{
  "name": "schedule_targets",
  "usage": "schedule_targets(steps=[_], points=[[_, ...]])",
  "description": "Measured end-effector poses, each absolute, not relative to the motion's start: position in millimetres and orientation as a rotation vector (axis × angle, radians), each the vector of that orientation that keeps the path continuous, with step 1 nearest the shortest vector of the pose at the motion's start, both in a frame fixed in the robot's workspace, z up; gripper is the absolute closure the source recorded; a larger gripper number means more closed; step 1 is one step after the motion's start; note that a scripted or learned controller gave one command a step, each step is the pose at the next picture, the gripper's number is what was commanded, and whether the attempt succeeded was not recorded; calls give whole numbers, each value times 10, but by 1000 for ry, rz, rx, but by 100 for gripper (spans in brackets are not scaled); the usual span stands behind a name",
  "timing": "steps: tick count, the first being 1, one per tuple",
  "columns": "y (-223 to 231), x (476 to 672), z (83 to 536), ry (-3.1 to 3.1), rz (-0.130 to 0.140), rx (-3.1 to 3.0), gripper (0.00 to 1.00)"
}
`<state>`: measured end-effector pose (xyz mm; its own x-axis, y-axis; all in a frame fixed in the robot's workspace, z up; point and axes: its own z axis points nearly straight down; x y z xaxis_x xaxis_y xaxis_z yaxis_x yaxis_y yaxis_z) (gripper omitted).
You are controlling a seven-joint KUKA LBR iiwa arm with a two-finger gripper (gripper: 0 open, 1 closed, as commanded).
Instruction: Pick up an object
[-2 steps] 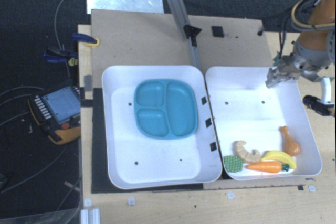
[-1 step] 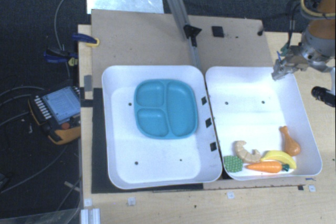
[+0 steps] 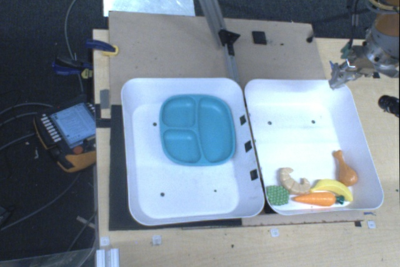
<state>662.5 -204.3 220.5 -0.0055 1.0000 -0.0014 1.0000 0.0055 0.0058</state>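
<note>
Both white bins, the left bin [image 3: 140, 197] and the right bin [image 3: 300, 103], look like smooth moulded plastic with a soft sheen. The blue divided plate [image 3: 197, 129] in the left bin is matt, smooth plastic. In the right bin's near corner the toy banana [image 3: 334, 187], carrot [image 3: 315, 199] and drumstick [image 3: 345, 169] appear glossy plastic, while the green piece [image 3: 278, 195] looks rough and knobbly. The table [image 3: 169, 40] top is flat, matt brown board, like cardboard or fibreboard. The pincer [image 3: 340, 75] at the far right shows dull grey metal.
</note>
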Motion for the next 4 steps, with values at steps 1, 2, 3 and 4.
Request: schedule_targets(steps=[1,2,3,4], points=[[-1517,6567,2117,2231,2,2211,100],[-991,6562,2058,2232,2,2211,100],[-463,6578,2050,2233,3,2210,100],[98,6520,2004,2232,2,2211,100]])
